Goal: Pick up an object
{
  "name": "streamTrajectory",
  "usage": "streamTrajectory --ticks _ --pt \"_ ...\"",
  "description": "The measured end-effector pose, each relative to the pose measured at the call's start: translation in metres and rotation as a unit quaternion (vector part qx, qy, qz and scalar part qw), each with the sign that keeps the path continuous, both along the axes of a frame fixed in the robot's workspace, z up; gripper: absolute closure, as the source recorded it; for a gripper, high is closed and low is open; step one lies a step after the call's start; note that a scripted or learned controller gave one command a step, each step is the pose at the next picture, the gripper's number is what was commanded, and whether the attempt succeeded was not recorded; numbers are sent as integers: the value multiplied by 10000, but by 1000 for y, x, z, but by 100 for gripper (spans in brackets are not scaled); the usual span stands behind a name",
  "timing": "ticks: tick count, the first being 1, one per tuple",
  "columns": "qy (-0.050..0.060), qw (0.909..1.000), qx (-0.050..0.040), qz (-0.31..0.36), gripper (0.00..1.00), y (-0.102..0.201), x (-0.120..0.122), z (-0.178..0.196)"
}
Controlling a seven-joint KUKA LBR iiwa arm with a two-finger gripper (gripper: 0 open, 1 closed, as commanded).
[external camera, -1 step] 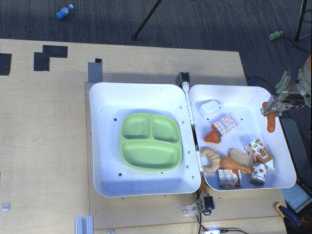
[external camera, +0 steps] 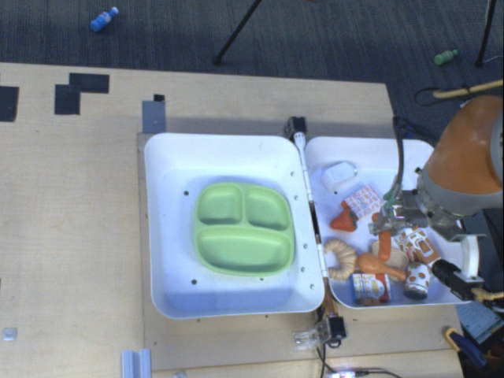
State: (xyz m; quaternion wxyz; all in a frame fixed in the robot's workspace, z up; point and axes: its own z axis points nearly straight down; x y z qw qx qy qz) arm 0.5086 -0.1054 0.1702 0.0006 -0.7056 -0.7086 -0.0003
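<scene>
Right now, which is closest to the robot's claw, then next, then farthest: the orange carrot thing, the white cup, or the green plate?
From the gripper:
1. Orange carrot, right beside it, right bin.
2. White cup, that bin's far corner.
3. Green plate, over in the left bin.

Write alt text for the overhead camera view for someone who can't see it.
The grey arm's gripper hangs over the right bin, above a pile of small toy foods. The left bin holds a green divided plate.
</scene>
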Motion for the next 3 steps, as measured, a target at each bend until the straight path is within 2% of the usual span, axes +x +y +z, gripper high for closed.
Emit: streamTrajectory --ticks 1,2,3 --pt "-39 10000 -2 0 0 21 32 -82" --pt "-51 10000 1 3 100 21 33 -71" --pt "-23 10000 1 7 100 95 51 45"
